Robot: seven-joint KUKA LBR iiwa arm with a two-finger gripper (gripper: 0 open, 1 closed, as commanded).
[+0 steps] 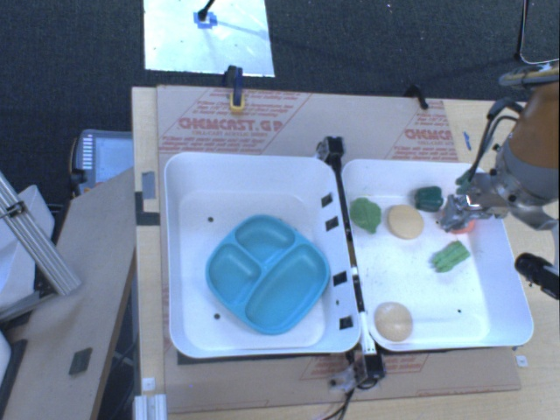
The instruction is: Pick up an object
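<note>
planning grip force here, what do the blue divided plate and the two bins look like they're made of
Blue divided plate: likely molded plastic, smooth and slightly glossy, judging by its uniform colour and soft rounded compartment ridges.

Left bin and right bin: likely thin plastic, white and smooth, with rounded corners and a faint sheen. The view cannot confirm more.

The gripper (457, 215) covers most of a small red-orange object (466, 227) in the right bin (499, 322); its kind is unclear. The arm (534, 147) runs off the right edge.
</note>
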